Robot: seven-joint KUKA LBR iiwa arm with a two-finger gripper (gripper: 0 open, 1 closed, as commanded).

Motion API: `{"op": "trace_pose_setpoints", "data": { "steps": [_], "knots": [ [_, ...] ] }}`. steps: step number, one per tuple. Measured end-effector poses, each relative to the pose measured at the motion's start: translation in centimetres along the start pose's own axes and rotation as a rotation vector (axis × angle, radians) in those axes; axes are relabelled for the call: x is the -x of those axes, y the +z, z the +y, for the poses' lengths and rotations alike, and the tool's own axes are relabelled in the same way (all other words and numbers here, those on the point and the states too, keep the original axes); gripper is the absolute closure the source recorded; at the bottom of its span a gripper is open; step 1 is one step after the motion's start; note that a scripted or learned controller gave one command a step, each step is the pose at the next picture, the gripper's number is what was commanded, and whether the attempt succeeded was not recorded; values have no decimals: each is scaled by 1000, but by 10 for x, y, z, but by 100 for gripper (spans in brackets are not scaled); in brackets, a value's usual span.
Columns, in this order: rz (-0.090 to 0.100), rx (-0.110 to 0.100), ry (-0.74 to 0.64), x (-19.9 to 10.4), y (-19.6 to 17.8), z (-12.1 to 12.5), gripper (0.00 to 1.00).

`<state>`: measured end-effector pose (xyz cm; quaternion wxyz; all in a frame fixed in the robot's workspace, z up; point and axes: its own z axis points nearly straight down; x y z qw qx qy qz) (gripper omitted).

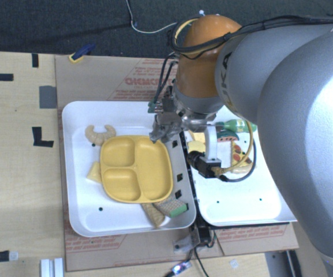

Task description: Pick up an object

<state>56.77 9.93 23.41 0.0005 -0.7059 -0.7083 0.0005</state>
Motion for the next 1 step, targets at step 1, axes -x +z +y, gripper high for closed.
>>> {"op": "trace_pose_setpoints", "data": {
  "steps": [1],
  "knots": [
    [-1,-1,2,-3,1,0,100]
  ]
}}
